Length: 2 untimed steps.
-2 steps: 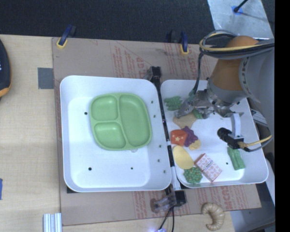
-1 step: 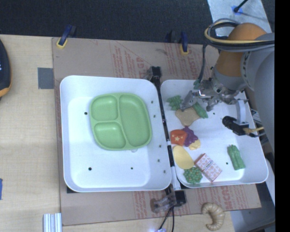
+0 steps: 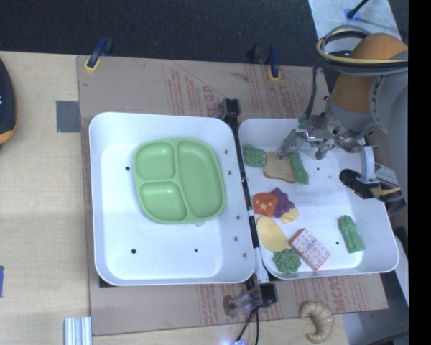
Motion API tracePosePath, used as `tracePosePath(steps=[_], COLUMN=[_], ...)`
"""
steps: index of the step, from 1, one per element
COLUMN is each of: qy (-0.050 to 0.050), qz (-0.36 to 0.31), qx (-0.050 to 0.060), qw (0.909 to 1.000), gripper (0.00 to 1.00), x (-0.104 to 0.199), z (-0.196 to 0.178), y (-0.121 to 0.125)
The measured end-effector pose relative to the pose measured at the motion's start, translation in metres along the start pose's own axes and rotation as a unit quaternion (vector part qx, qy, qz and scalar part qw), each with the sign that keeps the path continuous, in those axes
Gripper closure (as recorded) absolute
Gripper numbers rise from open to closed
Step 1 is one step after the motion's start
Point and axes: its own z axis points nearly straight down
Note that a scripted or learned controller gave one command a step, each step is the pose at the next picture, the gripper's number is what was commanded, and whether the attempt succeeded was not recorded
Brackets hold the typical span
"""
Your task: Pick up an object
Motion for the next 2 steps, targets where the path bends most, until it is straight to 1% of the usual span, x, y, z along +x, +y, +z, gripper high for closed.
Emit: tracePosePath(steps=[1,2], qy=[0.0,0.0], qz=[-0.001,-0.002], qx=[0.001,0.002], qw=[1.0,1.0], gripper=[0.0,1.0], x=[0.008,0.007], z=[0.0,-0.011], y=[-0.007,-0.007])
